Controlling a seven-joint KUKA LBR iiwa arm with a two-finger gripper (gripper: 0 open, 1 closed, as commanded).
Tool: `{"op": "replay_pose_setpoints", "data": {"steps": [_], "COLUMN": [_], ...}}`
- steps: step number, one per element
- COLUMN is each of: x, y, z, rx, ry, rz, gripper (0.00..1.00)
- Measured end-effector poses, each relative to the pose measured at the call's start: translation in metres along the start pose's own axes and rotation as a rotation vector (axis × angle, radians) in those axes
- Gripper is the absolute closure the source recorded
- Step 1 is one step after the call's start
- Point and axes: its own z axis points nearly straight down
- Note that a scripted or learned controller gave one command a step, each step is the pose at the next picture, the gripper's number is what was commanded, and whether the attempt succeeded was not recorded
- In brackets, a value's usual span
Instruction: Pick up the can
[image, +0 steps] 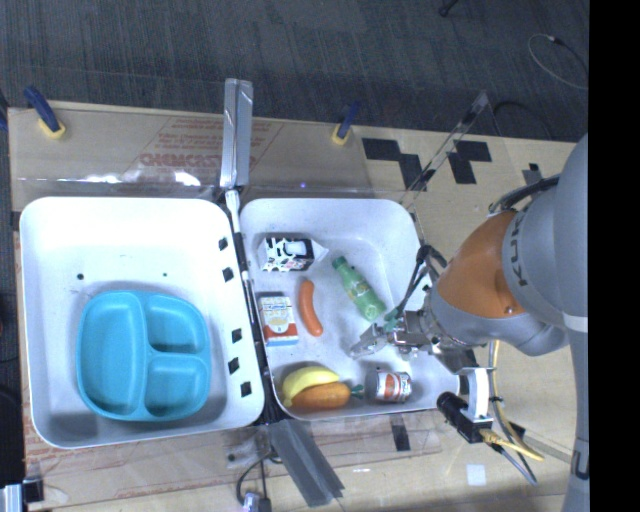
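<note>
The can (391, 386) lies on its side near the front edge of the right bin (400, 222), its red and silver label facing up. My gripper (376, 334) hangs over the bin just above and slightly left of the can, apart from it, near the lower end of the green bottle (358, 287). It is open, with nothing between its fingers. The grey arm with its orange band (478, 280) reaches in from the right.
The right bin also holds a black-and-white carton (288, 253), a sausage (311, 307), a small juice box (277, 318), a banana (308, 378) and an orange-brown piece (321, 397) just left of the can. A blue divided plate (145, 353) rests in the left bin (60, 230).
</note>
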Motion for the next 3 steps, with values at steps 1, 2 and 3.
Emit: {"op": "replay_pose_setpoints", "data": {"steps": [1, 2, 3], "x": [0.0, 0.0, 0.01], "y": [0.0, 0.0, 0.024], "z": [0.0, 0.0, 0.0], "rx": [0.0, 0.0, 0.001], "ry": [0.0, 0.0, 0.001], "rz": [0.0, 0.0, 0.128], "gripper": [0.0, 0.0, 0.0]}}
